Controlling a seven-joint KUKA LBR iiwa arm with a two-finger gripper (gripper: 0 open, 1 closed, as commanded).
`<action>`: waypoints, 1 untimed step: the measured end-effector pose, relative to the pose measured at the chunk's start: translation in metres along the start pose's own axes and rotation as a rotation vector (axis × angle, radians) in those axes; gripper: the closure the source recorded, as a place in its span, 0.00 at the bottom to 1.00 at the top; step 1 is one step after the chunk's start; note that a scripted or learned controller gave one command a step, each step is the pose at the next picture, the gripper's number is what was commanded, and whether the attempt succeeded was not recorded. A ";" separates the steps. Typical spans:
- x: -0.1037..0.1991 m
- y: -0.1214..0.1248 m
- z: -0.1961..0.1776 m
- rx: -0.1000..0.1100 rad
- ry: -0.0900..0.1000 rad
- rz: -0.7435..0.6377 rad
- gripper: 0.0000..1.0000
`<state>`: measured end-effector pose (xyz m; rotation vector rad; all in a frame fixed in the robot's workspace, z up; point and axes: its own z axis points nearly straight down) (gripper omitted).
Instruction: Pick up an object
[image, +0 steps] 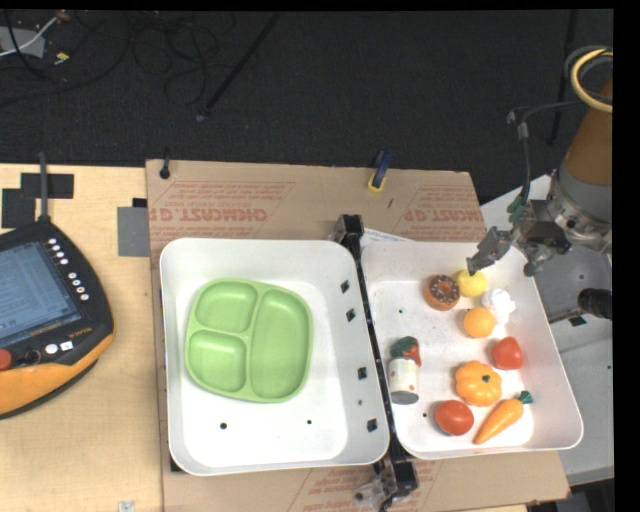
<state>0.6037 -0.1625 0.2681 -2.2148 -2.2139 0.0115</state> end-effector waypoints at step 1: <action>0.000 0.002 -0.006 -0.012 -0.002 -0.001 0.00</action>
